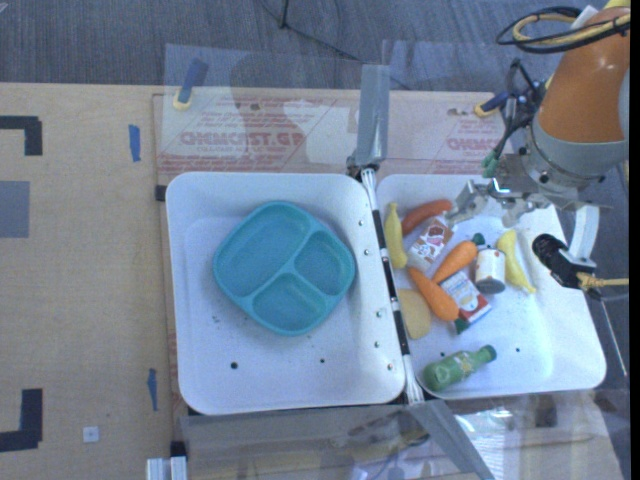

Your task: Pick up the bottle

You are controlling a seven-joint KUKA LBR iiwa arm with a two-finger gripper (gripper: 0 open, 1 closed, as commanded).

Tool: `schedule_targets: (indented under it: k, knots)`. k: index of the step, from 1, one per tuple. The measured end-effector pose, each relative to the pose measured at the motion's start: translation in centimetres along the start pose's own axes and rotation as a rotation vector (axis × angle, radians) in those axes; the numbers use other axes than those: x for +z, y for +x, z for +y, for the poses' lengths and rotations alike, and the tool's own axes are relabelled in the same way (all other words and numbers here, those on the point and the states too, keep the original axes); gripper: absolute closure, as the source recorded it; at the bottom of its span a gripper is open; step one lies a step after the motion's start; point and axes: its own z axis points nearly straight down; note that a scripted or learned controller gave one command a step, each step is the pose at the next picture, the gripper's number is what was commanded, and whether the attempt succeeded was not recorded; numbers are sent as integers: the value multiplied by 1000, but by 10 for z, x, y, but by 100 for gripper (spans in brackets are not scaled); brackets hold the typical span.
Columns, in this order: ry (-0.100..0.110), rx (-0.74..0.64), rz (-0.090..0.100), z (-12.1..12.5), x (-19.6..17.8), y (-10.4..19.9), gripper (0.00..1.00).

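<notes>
- End effector (497, 193) sits over the far part of the right bin (570, 353), under the grey arm (578, 148) with its orange band, which comes in from the right. Metal parts are jumbled there; can't tell whether it is spread or closed. Nothing visibly pinched in it.
- Bottle (457, 366): green, lying on its side at the near edge of the right bin, cap end pointing right and slightly away. Well apart from the end effector, toward the near-left of it, with the pile of toy food between them.
- Pile in the right bin: two carrots (440, 286) crossing each other, a red-and-white carton (430, 242), a yellow banana (394, 236) along the left wall, another banana (518, 258) to the right, a small white can (490, 269), a flat red-white packet (467, 299).
- Bottle touches none of the pile; the closest item is the packet, just beyond it.
- Left bin (200, 368) holds a teal divided plate (285, 267), three compartments, lying flat.
- Both bins rest side by side on the bench (80, 298), with blue tape marks on it.
</notes>
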Motion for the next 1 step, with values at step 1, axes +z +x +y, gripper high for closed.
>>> schedule_targets:
  k: [1]
  knots:
    - [-1, -206, 0, -74, -9, -66, 0]
